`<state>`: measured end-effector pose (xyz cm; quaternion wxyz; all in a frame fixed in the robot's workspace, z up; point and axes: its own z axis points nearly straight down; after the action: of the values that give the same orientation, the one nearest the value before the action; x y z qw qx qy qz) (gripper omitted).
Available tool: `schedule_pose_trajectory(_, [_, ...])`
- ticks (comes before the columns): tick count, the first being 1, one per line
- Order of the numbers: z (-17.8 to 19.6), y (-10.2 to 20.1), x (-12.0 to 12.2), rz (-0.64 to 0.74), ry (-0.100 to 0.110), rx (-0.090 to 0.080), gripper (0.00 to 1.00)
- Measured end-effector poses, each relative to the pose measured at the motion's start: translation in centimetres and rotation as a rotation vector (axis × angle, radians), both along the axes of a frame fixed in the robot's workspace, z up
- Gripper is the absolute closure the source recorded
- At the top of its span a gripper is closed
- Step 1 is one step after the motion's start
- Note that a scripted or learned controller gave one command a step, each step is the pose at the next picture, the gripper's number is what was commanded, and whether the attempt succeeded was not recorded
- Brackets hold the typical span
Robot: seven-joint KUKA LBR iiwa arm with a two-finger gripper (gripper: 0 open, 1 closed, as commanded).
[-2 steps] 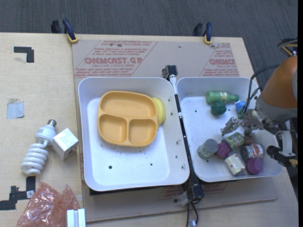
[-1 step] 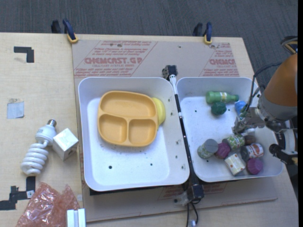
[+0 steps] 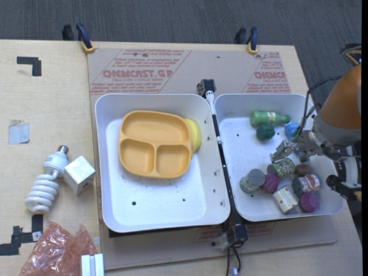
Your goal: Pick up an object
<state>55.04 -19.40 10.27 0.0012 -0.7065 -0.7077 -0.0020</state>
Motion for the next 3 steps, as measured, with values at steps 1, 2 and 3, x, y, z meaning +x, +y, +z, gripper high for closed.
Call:
schedule_pose_trajectory(1, [1.0,-0.1,0.1,-0.002,-0.003,-0.003,1.00])
schedule_pose_trajectory(2, [1.0,-0.1,0.1,-0.002,-0.003,-0.003,0.00])
schedule_pose_trajectory(3, [-1.1,6.9,-7.3,-0.003,0.002,-0.004,0.00])
